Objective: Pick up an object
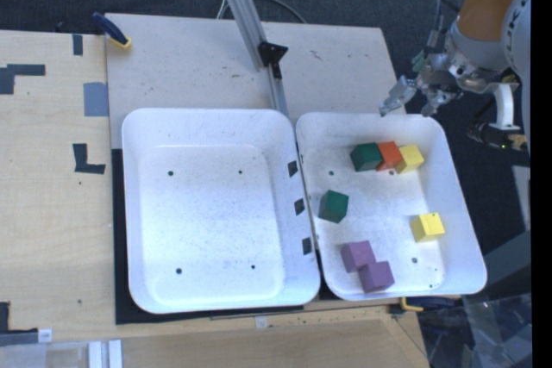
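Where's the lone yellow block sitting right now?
The lone yellow block lies in the right bin, near its right wall, above and right of the two purple blocks.

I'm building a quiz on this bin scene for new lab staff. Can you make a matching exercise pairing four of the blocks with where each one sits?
Column 1
1. orange block
2. lone green block
3. lone yellow block
4. purple blocks

Column 2
A. near the right bin's front edge, two touching
B. between a green block and a yellow block in a row at the back
C. closest to the divider between the bins
D. alone near the right wall, midway front to back

Pairs: 1-B, 2-C, 3-D, 4-A
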### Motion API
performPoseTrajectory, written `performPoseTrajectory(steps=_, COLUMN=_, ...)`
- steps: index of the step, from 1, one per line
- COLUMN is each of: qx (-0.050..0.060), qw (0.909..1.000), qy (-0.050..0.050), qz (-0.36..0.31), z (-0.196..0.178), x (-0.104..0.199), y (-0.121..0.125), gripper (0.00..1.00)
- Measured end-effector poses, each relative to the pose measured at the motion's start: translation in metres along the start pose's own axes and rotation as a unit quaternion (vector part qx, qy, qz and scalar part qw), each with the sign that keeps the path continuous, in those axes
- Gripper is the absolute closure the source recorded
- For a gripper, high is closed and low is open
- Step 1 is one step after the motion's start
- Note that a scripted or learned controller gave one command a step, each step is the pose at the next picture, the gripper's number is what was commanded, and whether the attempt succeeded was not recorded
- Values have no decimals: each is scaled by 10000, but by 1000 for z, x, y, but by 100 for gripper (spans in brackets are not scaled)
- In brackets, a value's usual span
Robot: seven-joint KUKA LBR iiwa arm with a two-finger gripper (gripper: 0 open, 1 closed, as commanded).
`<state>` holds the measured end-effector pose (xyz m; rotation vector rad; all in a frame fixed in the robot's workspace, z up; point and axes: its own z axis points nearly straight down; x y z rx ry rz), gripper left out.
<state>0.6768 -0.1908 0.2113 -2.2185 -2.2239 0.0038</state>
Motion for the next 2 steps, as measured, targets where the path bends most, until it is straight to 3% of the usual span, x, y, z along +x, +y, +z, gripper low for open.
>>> performPoseTrajectory(steps=1, qx=80, qw=10000, qy=-17, qz=15, z=119, x=16, y=2, gripper=0)
performPoseTrajectory(steps=2, qx=88, qw=10000, qy=-16, qz=22, z=108, x=16, y=2, gripper=100)
